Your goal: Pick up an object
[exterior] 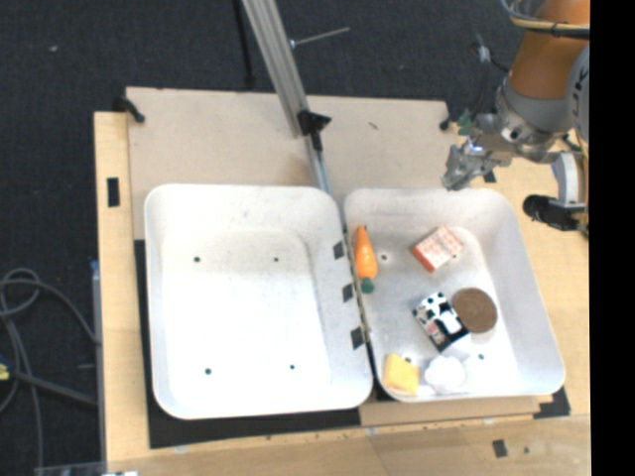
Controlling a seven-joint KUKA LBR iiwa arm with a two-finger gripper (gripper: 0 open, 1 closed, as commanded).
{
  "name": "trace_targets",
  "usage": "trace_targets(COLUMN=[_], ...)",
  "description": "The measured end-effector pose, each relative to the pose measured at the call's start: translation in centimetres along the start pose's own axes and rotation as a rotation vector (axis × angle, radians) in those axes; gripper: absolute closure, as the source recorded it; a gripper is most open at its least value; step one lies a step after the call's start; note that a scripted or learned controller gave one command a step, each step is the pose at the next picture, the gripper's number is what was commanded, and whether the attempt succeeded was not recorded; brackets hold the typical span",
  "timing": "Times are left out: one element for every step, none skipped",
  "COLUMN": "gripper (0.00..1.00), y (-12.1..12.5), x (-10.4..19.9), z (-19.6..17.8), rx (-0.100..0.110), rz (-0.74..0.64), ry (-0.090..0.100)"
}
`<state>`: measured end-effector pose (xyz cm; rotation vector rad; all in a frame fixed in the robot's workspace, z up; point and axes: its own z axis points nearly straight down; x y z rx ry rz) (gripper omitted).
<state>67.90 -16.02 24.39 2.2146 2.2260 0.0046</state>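
While the end effector (464,170) hangs over the right bin's (526,266) far rim, whether released or clenched I cannot tell, the carrot (365,255) lies at that bin's left edge, with a pink block (439,248), brown disc (474,309) and yellow piece (401,373) nearby.

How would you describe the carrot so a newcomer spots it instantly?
Look at the right-hand shallow white bin, along its left wall by the divider. The small orange plastic carrot lies there lengthwise, green tip nearest the camera, the only long tapered item.
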Motion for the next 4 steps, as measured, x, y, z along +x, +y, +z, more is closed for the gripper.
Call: trace_targets(gripper=[1.00, 1.00, 1.00, 1.00], y=[-0.4, -1.2, -1.2, -2.0], x=[5.0, 9.9, 14.3, 19.7], z=[-1.0, -1.8, -1.5, -0.3], rx=[0.003, 0.004, 0.008, 0.007], rz=[0.002, -0.002, -0.002, -0.002], ry=[0.002, 0.002, 0.001, 0.000])
